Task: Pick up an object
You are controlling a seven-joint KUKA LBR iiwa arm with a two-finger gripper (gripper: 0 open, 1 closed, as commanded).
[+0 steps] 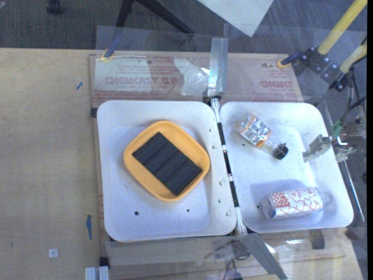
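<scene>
In the left bin (116, 214) lies a yellow-orange square dish (135, 163) with a black ribbed slab (167, 163) on it. The right bin (326, 185) holds two objects. One is a small crumpled plastic bottle with a silver and orange label (253, 129) and a black cap (281, 151), lying near the bin's back. The other is a red and white patterned can (293, 202), lying on its side near the front edge.
A small grey metal bracket (318, 146) sits at the right bin's right rim, with cables beyond it. A clear plastic sheet (192, 77) covers the bench behind the bins. Yellow-handled clamps (326, 45) stand at the back right.
</scene>
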